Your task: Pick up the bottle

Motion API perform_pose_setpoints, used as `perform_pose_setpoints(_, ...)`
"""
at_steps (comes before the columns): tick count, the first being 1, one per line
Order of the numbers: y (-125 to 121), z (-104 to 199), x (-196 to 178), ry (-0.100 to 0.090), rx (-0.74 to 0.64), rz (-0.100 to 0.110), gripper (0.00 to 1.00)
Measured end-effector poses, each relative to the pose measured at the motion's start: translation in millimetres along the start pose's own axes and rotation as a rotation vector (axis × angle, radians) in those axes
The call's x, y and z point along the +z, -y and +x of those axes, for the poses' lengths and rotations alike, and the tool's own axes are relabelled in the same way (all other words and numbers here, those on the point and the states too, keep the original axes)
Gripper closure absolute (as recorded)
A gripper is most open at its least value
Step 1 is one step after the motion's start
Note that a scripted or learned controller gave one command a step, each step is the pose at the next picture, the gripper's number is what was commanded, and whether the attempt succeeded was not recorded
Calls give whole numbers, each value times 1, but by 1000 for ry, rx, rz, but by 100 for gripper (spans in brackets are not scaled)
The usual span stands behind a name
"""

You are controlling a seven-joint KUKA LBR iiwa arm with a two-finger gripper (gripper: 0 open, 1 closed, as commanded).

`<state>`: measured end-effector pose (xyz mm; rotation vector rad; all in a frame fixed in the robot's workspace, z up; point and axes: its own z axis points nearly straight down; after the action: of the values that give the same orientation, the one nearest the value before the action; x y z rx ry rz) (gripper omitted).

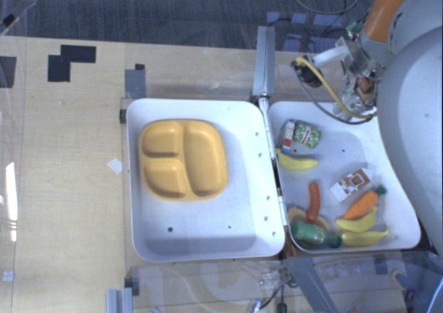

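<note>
The claw (360, 88) hangs over the far edge of the right bin (339, 147), amid looped cable at the end of the grey arm (415, 118), and nothing can be seen in its grasp; how far it is open cannot be told, because the wrist hardware and cable blur together there. Sweeping from the left, the left bin (208, 232) carries a yellow divided tray (183, 158). Just across the divider in the right bin lie a green-labelled carton (300, 134), a banana (297, 162) and a reddish sausage (313, 199). The bottle (315, 235), green and lying on its side, sits tucked into the near left corner of that bin, well apart from the claw. Farther right are a small brown-and-white box (351, 184), a carrot (361, 205) and two more bananas (360, 230). The pick looks not yet begun, with the approach in hand. The next move calls for travel toward the near left corner, then a descent that clears the bin wall and the sausage close by. The bottle's cap end is hard to make out, and the arm's bulk cuts off the bin's right side.
</note>
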<state>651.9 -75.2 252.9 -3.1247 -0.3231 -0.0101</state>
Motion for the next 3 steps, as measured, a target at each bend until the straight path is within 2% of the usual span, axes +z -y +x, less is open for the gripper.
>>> perform_pose_setpoints(1,0,0,1,2,1,1,0)
perform_pose_setpoints(2,-24,-23,117,3,-125,1,0)
perform_pose_setpoints(3,-9,1,166,1,0,1,0)
